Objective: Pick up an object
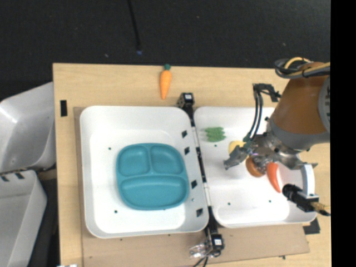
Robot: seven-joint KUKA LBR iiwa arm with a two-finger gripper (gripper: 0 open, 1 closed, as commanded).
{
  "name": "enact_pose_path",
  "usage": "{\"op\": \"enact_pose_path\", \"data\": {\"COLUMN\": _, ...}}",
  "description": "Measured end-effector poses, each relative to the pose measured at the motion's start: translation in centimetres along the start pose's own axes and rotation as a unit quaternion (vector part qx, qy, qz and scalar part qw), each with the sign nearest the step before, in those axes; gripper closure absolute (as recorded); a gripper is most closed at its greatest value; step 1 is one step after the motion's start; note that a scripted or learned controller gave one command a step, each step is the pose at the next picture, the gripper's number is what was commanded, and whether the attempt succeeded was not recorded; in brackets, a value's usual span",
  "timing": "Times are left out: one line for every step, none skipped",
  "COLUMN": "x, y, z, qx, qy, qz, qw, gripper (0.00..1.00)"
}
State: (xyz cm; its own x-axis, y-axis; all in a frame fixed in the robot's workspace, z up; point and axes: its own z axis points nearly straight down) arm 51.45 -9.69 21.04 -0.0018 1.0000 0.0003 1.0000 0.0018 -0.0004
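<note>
My gripper (240,156) hangs low over the right bin (245,210), near its middle, under the orange-banded wrist (300,107). A small yellow piece (236,146) lies right against the gripper's upper left side. An orange round object (256,169) and a red-orange pepper-like piece (274,177) lie just right of and below it, partly covered by the arm. A green leafy piece (214,133) rests further left in the same bin, apart from the gripper. Nothing is seen lifted off the bin floor.
The left bin (100,216) holds a blue divided plate (151,176). A toy carrot (165,82) lies on the wooden bench beyond the bins. Black clips (185,100) sit along the seam between the bins. Cables (257,113) hang beside the arm.
</note>
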Motion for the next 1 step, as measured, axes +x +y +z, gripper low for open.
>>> {"op": "enact_pose_path", "data": {"x": -0.98, "y": 0.37, "z": 4.90, "qx": 0.002, "qy": 0.000, "qz": 0.001, "qw": 1.0000, "gripper": 0.00}}
